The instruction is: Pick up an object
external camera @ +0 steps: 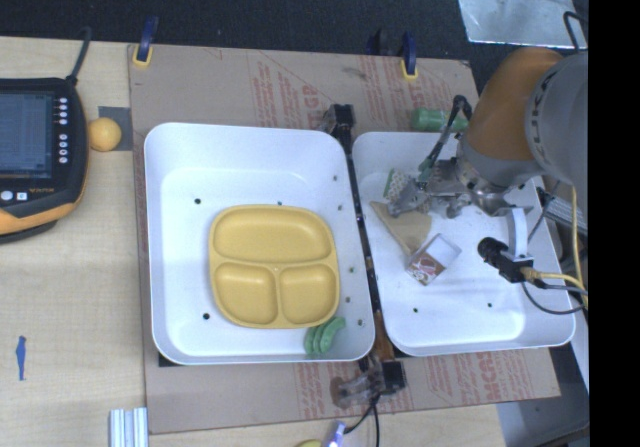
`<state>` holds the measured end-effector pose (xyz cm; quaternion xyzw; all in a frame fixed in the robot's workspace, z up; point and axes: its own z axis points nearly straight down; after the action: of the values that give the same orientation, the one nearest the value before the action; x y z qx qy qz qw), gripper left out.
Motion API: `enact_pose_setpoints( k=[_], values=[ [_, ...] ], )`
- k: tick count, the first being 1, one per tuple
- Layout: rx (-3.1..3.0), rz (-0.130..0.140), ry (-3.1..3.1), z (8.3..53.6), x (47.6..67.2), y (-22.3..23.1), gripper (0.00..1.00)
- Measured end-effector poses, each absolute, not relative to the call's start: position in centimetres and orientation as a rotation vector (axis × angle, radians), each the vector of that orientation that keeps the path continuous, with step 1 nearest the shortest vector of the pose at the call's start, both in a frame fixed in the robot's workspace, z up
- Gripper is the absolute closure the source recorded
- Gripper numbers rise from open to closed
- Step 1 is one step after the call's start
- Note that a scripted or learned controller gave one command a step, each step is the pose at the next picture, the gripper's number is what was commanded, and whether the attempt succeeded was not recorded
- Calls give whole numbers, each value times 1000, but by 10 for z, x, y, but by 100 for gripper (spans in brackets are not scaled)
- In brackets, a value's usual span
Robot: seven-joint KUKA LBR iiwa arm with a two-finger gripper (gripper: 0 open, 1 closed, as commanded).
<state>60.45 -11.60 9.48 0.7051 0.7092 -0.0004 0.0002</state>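
Observation:
In the right bin point(470, 330) my gripper point(408, 197) reaches down near the bin's upper left part, over a tan triangular piece point(405, 227). A small brown and white packet point(431, 260) lies just below and right of it. The left bin point(180, 165) holds a yellow divided tray point(272, 263), with a small green object point(323, 337) at the tray's lower right corner. The arm's grey body and orange band point(510, 115) come in from the right.
A tablet-like controller point(35, 155) and a yellow ball point(104, 133) sit left of the bins. A green item point(428, 119) lies above the right bin. Black cables point(530, 280) trail over the right bin's right side. Clamps hold the cardboard sheet point(250, 85).

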Motion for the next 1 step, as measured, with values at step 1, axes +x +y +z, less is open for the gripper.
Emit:
enact_pose_setpoints(
  k=[1],
  values=[
    [2220,-1,2225,92,655,-110,0]
  ],
)
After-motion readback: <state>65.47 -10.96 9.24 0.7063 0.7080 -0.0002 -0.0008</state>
